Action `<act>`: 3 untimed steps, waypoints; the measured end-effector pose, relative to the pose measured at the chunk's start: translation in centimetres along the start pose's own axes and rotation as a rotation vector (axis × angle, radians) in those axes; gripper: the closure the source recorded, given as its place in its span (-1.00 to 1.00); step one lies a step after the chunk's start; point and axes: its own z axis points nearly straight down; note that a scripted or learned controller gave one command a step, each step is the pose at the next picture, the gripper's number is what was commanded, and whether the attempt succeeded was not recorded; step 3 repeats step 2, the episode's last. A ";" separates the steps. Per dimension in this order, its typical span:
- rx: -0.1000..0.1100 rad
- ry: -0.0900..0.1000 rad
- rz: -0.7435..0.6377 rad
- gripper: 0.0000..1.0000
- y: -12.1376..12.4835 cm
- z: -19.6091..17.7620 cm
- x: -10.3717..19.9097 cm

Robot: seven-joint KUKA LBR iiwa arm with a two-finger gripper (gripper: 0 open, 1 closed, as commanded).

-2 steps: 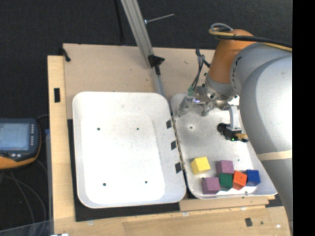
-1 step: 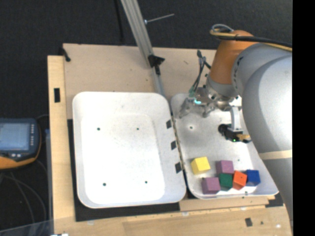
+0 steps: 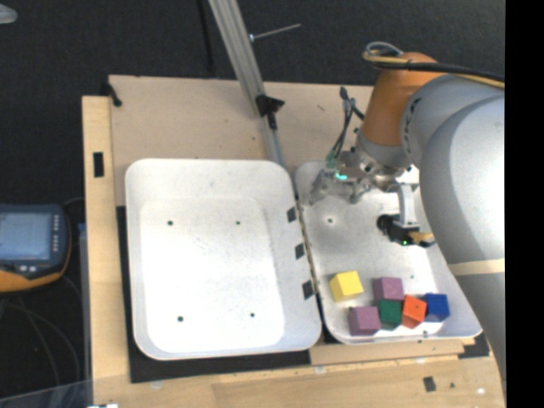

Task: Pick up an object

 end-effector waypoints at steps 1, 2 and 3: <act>0.001 0.001 -0.002 -1.00 0.0 0.0 0.0; 0.002 0.001 -0.003 -1.00 0.0 0.0 0.0; 0.002 0.001 -0.003 -1.00 0.0 0.0 0.0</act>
